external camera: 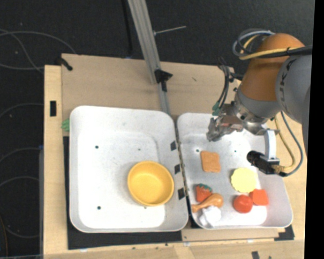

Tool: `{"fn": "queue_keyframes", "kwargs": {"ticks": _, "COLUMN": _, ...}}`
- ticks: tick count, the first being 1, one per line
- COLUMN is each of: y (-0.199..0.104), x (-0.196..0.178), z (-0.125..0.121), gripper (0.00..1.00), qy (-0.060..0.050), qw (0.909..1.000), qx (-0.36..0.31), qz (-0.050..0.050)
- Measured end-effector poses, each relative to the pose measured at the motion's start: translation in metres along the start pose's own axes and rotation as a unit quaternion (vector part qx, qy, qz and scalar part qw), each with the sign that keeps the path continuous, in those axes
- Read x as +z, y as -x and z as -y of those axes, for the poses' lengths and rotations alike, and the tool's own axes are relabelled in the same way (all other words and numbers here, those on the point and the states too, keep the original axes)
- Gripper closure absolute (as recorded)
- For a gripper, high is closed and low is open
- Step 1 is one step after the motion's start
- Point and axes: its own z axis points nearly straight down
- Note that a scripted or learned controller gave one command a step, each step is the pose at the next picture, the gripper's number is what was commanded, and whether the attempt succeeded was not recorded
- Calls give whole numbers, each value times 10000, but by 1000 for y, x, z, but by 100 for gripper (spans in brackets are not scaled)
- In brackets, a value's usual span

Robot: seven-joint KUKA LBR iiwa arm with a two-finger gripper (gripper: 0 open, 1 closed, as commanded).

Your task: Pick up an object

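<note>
Tan in colour, a flat square piece (210, 161) lies in the right bin (280, 218), just below and near the gripper (218, 129), which hangs over the upper part of that bin; whether the tool is apart or together cannot be told from this view. Nothing is seen held. For a good pick, the gripper is best lowered straight onto the tan piece, since it is the nearest object and has free space around it. Other things are found lower in the same bin: a yellow disc (244, 180), a red ball (243, 203), an orange block (260, 197), and a crowded group of small toys (207, 202) by the bin wall, where a grasp is judged harder. A yellow bowl (150, 183) sits in the left bin (92, 128), well apart.
</note>
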Motion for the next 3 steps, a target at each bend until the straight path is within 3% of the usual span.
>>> {"fn": "queue_keyframes", "kwargs": {"ticks": 3, "y": -149, "x": -7, "z": 21, "gripper": 100, "qy": -16, "qw": 10000, "qx": -2, "qz": -2}}
